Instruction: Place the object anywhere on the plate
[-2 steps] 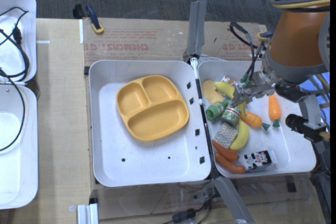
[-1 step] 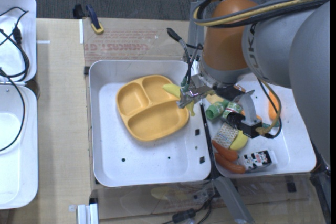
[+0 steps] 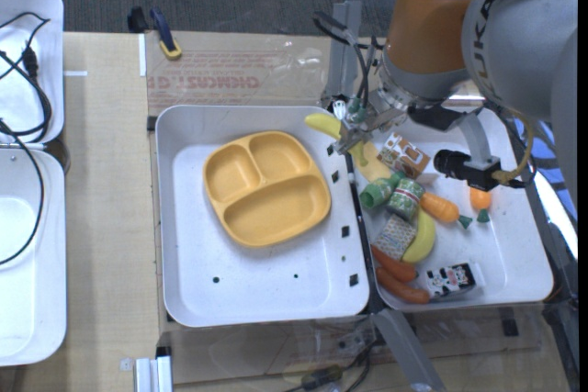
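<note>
A small yellow banana-like toy [image 3: 322, 125] is seen at the gripper [image 3: 354, 126], over the wall between the two bins and just beside the plate [image 3: 266, 188]; whether it is actually clamped cannot be told. It is judged light, stiff and smooth plastic, best pinched across its curved middle. One three-compartment plate is counted in the left bin [image 3: 184, 289], and in the right bin [image 3: 524, 275] roughly ten toy foods, including two carrots [image 3: 439, 208], two sausages [image 3: 397, 275] and a second banana [image 3: 423, 239].
</note>
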`<state>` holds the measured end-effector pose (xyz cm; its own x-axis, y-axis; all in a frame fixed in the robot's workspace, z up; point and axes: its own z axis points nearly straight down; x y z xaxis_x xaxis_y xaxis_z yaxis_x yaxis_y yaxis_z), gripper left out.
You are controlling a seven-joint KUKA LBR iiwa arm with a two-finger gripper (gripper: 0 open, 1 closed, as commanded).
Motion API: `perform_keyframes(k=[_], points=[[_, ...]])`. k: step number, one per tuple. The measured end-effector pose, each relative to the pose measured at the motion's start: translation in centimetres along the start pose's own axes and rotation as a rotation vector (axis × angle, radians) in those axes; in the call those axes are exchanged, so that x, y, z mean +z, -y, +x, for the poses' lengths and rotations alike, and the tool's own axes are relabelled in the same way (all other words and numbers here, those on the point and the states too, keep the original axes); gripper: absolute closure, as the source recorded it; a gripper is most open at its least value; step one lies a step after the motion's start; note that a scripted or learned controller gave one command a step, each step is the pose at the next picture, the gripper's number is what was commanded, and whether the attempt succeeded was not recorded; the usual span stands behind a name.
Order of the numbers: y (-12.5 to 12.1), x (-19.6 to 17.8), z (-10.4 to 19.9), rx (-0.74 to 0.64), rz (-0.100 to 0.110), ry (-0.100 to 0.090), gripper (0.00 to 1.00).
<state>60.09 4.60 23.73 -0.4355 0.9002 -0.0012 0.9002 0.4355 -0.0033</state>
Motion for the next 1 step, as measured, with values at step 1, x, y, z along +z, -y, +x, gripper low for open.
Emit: perform_keyframes(k=[1], points=[[1.08, 1.65, -4.04, 0.067, 0.002, -0.001, 1.0]])
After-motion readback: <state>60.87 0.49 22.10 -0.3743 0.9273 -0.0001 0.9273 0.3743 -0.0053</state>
